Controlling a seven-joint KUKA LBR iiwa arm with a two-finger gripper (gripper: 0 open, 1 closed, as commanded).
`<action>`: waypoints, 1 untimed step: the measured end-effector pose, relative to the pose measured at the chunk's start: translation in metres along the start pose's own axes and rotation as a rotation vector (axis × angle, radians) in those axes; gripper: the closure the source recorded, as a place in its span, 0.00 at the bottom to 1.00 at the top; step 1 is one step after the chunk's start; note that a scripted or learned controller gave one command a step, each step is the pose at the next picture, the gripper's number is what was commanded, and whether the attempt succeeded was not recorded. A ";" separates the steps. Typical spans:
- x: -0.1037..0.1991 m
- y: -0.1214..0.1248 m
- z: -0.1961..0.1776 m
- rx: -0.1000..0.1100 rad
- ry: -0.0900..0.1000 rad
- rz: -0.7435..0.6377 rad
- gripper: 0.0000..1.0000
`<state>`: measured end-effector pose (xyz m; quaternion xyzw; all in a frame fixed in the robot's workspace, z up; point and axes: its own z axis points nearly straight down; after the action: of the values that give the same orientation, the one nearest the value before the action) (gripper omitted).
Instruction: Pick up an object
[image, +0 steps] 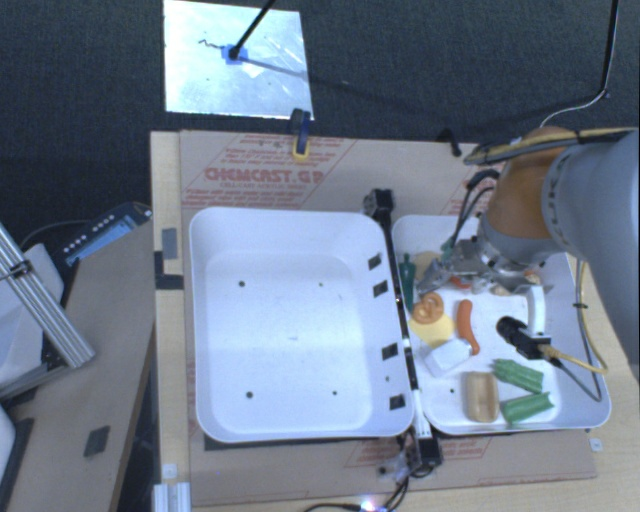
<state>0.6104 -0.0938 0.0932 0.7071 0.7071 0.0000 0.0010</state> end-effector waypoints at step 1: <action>-0.041 -0.065 0.009 0.004 0.002 0.003 0.00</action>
<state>0.5459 -0.1347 0.0840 0.7083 0.7059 -0.0010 -0.0011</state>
